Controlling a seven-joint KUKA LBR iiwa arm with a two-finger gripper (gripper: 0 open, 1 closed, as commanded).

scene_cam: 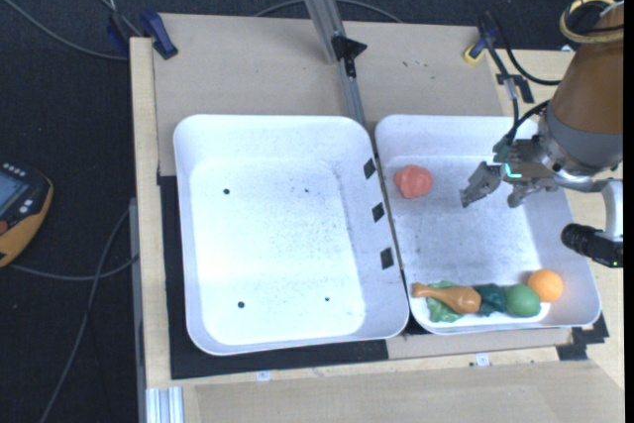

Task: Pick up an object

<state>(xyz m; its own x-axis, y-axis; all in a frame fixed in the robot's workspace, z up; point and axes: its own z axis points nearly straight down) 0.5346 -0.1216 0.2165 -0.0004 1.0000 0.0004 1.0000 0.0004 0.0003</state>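
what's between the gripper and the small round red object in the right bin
Nothing visible. The gripper hangs over the right white bin, to the right of the small round red object, with bare bin floor between them.

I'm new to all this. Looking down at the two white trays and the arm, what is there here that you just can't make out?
- Camera view: the arm's upper part is cut off by the right edge.
- The green things along the right bin's near wall sit bunched beside the orange ball; too small to name.
- The device on the floor is cut by the left edge.
- Whether the gripper touches the bin floor cannot be judged from above.
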